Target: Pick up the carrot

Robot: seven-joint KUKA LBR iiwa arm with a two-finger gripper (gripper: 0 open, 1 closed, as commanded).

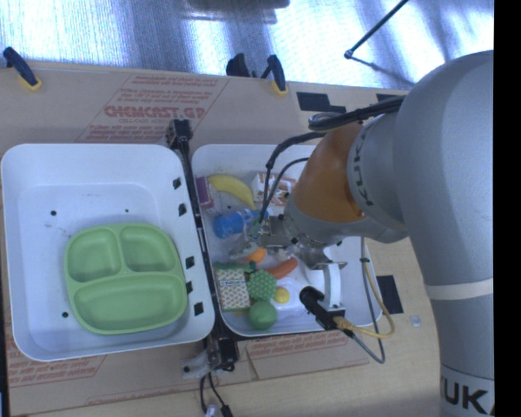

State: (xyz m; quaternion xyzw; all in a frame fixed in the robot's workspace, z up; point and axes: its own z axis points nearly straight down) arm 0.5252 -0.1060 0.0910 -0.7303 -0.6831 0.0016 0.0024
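The big grey arm [434, 172] bends down low into the right bin [352, 307]; its gripper [273, 237] sits by the carrot [280, 268]; I cannot tell its grip.

From my remote feed: the smooth matte grey KUKA iiwa arm [443, 189] has big rounded cylindrical housings. I see 1 glossy orange band [326, 181] above the wrist. A thin pale seam ring [460, 290] circles the lower casing, with black "KUKA" lettering [469, 398] partly cut off below it. Thin black cables [286, 150] loop off the wrist; a yellow-tipped black cable [352, 328] trails beneath.
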